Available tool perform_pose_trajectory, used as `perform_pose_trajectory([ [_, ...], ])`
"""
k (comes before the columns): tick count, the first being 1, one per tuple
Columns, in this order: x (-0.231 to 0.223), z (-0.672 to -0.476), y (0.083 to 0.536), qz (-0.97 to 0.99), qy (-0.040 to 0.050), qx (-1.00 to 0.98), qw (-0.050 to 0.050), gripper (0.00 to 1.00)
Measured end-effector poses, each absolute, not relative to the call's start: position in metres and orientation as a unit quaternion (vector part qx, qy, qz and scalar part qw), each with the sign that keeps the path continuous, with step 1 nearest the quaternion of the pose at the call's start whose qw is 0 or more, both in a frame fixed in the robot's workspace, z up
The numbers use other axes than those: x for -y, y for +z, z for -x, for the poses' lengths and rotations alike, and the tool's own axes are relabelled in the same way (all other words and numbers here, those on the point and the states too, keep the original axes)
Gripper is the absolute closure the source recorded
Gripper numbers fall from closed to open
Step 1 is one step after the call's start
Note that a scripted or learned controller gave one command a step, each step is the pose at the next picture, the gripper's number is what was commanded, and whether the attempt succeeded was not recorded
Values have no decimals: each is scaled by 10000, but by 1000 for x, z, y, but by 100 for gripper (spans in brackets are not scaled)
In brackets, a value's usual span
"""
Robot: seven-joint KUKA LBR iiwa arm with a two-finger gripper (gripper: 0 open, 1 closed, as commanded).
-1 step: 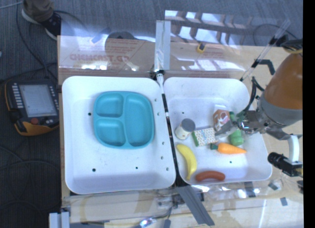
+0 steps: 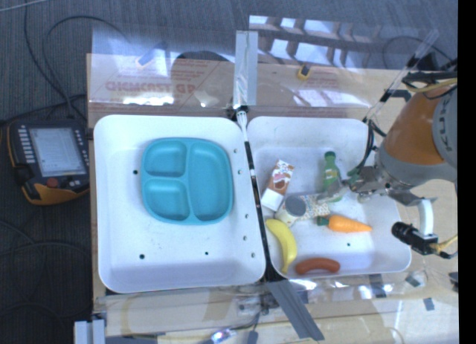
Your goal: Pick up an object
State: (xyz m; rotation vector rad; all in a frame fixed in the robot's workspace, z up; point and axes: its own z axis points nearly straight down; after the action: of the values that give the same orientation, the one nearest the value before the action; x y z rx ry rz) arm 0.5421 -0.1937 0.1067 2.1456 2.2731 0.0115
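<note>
The right bin point(image 2: 349, 128) holds several objects. A green bottle point(image 2: 329, 171) stands in its middle, and an orange carrot point(image 2: 348, 224) lies below it. A yellow banana point(image 2: 282, 240) curves along the bin's left wall, beside a red sausage point(image 2: 317, 266) at the front. A small brown-and-white carton point(image 2: 281, 177), a white cup point(image 2: 272, 200), a grey round piece point(image 2: 295, 206) and a speckled piece point(image 2: 321, 205) lie between them. My gripper point(image 2: 360, 182) is low in the bin, just right of the green bottle and above the carrot. The wrist hides its tips.
The left bin point(image 2: 119, 246) carries a blue divided plate point(image 2: 186, 180). The arm's orange band point(image 2: 416, 138) hangs over the right bin's right wall. A teach pendant point(image 2: 48, 160) lies on the floor to the left. Clear panels point(image 2: 312, 53) stand behind the bins.
</note>
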Motion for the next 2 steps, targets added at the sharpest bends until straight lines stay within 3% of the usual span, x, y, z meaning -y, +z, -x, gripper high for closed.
perform_pose_trajectory([
  [1,194,-598,98,-6855,61,-7280,92,0],
  [2,191,-601,110,-6839,90,-7295,104,100],
])
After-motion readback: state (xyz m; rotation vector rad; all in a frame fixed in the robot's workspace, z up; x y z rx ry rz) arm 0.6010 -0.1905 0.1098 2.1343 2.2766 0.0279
